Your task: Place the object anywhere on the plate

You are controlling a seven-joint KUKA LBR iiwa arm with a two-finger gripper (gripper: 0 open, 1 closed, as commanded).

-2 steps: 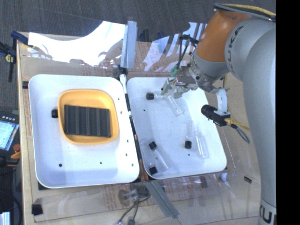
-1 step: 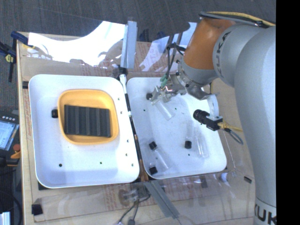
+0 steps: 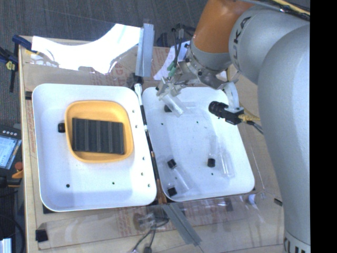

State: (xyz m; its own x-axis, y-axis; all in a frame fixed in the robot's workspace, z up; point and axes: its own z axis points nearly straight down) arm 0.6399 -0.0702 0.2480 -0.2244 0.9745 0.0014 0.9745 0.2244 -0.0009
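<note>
A yellow plate (image 3: 79, 112) lies in the left bin (image 3: 52, 183). A dark grey ridged block (image 3: 99, 135) rests flat on the plate's middle. My gripper (image 3: 169, 90) hangs over the far left corner of the right bin (image 3: 242, 181), well to the right of the plate. Just under the gripper is a clear tube with a black end (image 3: 174, 107); I cannot tell whether it is gripped or lying on the bin floor.
Two more clear tubes with black ends lie in the right bin, one near the front left (image 3: 176, 178) and one at the right (image 3: 221, 159). A small black piece (image 3: 61, 127) sits left of the plate. A raised rim (image 3: 147, 141) separates the bins.
</note>
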